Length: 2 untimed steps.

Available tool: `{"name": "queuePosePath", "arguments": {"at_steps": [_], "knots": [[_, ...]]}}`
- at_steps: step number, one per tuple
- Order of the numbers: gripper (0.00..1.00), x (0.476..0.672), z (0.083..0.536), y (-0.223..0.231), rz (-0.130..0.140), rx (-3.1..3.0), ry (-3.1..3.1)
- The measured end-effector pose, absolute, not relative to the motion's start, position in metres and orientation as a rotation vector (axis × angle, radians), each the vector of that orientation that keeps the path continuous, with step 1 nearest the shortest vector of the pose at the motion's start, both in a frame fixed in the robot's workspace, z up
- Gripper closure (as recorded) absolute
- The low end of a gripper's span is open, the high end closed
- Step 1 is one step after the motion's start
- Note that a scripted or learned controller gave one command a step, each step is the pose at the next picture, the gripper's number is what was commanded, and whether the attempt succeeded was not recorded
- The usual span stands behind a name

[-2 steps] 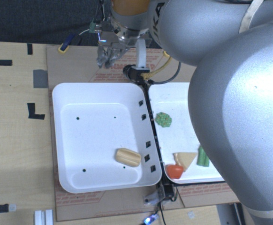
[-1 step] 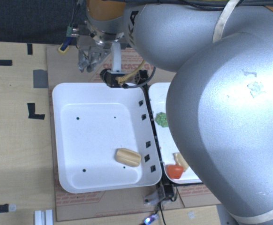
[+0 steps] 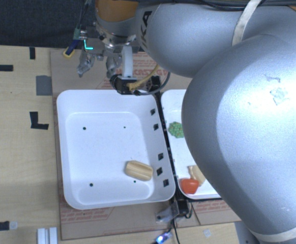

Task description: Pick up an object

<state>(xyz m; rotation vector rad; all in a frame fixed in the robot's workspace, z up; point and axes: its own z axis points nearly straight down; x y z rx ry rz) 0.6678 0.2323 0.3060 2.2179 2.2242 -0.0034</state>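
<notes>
From the overhead camera you are looking down on two white bins side by side, and the left bin (image 3: pixel 69 136) is your landmark. The grey arm (image 3: pixel 229 85) sweeps in from the right and covers most of the right bin (image 3: pixel 174 103), of which you see just a strip alongside the left bin's right wall.

Inside the left bin, near its front right corner, lies a tan bread-roll-shaped object (image 3: pixel 138 170), on its side and clear of the walls. Just past the left bin's right wall, in the visible strip of the right bin, you can see a green broccoli-like piece (image 3: pixel 176 129) about level with the bin's middle, and nearer the front a red tomato-like piece (image 3: pixel 189 186) with a pale tan piece (image 3: pixel 196 174) touching it from behind.

The gripper (image 3: pixel 118 65) hangs beyond the left bin's far rim, above the cardboard (image 3: pixel 77 80) under the bins, below the orange band (image 3: pixel 115 4). How wide it stands you cannot tell, and nothing can be seen held in it.
</notes>
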Motion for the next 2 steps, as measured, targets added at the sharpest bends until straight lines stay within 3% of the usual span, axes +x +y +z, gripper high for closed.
{"name": "queuePosePath", "arguments": {"at_steps": [1,2], "knots": [[1.00,0.668,0.316,0.233,-0.006,2.215,2.226],[1.00,0.669,0.327,0.156,-0.004,2.227,2.215]]}}
